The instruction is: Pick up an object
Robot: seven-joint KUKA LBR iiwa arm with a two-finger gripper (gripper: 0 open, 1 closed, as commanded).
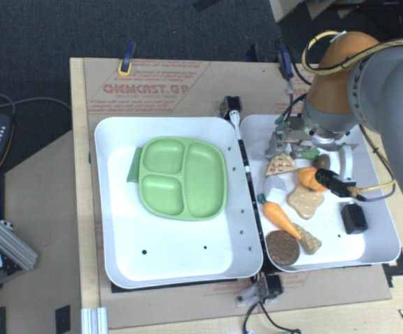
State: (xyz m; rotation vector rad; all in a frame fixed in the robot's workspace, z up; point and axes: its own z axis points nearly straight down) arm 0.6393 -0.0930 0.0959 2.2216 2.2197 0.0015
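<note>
My gripper hangs low over the back left part of the right bin, under the arm's orange band. Just in front of it, touching or nearly touching, lies a toy pizza slice. Further toys lie in the same bin: an orange piece, a beige toast-shaped piece, a carrot, a brown round cookie and a black block. I see nothing lifted off the bin floor.
The left bin holds a green divided plate. A black rail runs between the two bins. The grey arm covers the right bin's back right corner. Cables trail by the bin's right edge.
</note>
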